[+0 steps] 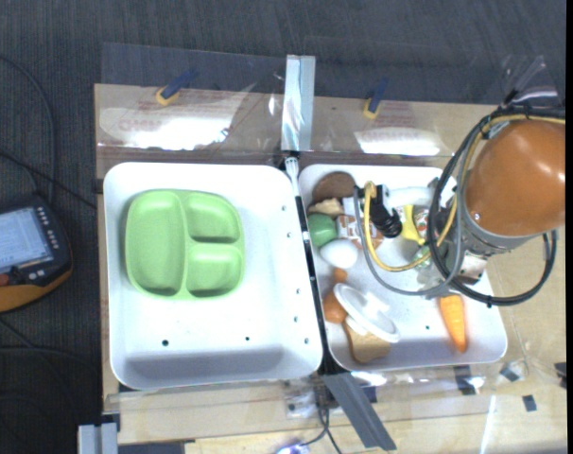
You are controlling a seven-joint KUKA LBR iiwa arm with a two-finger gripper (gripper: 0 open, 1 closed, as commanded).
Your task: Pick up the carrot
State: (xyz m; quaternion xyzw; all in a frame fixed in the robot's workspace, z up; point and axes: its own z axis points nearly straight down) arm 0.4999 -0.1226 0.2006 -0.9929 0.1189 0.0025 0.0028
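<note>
The carrot [453,321] lies at 5 o'clock in the right bin [490,346], hard against its wall, just below the arm [513,183]. Whether the jaws are spread or pressed together I cannot tell. Risk: a descent could strike the wall or nudge the carrot aside.

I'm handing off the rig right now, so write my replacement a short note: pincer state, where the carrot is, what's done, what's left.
Pincer: hidden beneath the arm's wrist, which hangs over the right bin; open or shut cannot be told.
Carrot: lying in the right bin near its front right corner, just below the arm and its cables, nothing seen gripping it.
Other toys crowd that bin's left half; the green divided plate sits in the left bin.
Done: arm is over the correct bin.
Left: grasp and lift the carrot.
</note>
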